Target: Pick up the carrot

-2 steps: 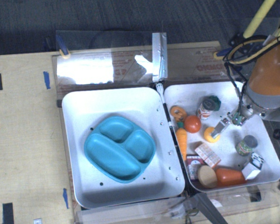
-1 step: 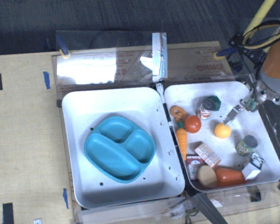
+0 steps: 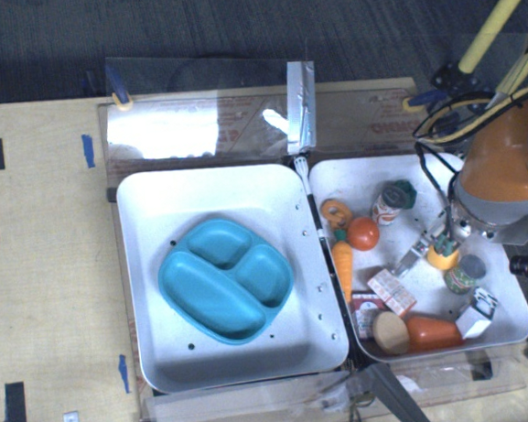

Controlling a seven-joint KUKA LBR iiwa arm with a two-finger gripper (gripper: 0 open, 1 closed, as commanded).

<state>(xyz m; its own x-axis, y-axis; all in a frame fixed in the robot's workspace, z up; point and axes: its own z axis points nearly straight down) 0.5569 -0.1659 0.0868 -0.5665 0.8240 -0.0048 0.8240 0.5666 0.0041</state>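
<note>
Though wedged against the left wall of the right bin (image 3: 517, 326), carrot (image 3: 343, 269) lies lengthwise, leafy end by the tomato (image 3: 363, 233), tip toward the near edge. Probably a light, rigid plastic toy: smooth, tapered, apt to slip or roll. Best pinched across the thick upper half, with little room on the wall side. Gripper (image 3: 433, 248) hovers well to the right, near a yellow piece (image 3: 443, 255); cannot tell its state, nothing visibly held.

Orange carrot (image 3: 344, 270) lies lengthwise, apparently touching right bin's left wall.
</note>
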